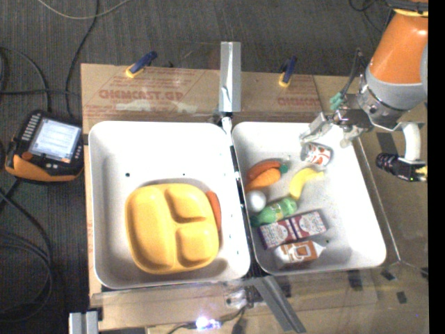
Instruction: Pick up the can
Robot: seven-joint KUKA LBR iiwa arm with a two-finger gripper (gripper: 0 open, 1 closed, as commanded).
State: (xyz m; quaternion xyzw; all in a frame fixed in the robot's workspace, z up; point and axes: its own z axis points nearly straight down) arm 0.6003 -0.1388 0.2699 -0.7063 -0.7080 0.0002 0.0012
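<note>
The can [319, 156] is small, red and white, and sits tilted near the back of the right bin [372, 218]. My gripper [325, 142] comes down from the upper right and is directly over the can. A pale finger is at the can's upper left and a dark finger at its right, so the can sits between them. The gripper is shut on the can. The can's top end is hidden under the gripper body.
In the right bin, just in front of the can, lie a toy carrot [265, 175], a banana [304, 181], a white egg [257, 201], a green bottle [274, 211] and two cartons [293, 228]. The left bin [111, 152] holds a yellow divided tray [172, 226].
</note>
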